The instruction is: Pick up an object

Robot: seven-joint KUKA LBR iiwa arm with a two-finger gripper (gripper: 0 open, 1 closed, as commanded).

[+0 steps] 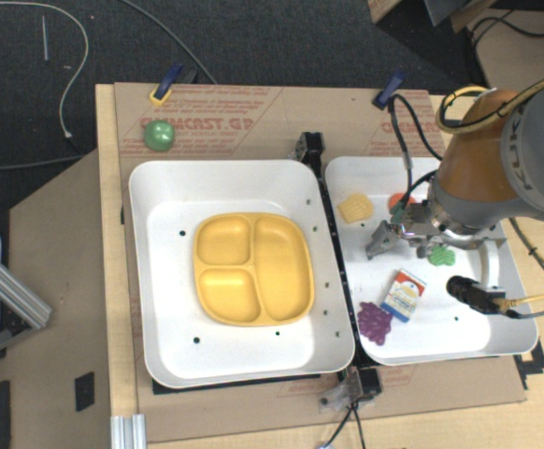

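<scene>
At the bottom of the frame sits the front edge of the cardboard-covered worktop [225, 410], which carries two shallow white bins side by side.

In the lower part of the right bin [422, 344] lie a purple grape cluster [375, 320] and, just beside it, a small blue, white and orange carton [404, 295]. The two are so close that a grab at one could nudge or drag the other.

In the middle of the frame, the left bin [160, 251] holds a yellow divided plate [252, 267].

Higher in the right bin, the grey arm with its orange band reaches in from the right. Its claw [385, 239] hangs low over the bin floor, grey fingers spread apart, nothing between them. A green object [439, 253] lies half hidden under the wrist, a pale yellow piece [355, 208] sits toward the upper left of this bin, and a scrap of red [398, 199] shows behind the claw.

The claw seems to hang over bare floor between these items, so closing here would likely catch nothing. The piece near the bin wall would also be awkward to reach.

Farthest back, at the upper left of the worktop, rests a green ball [160, 136].
</scene>
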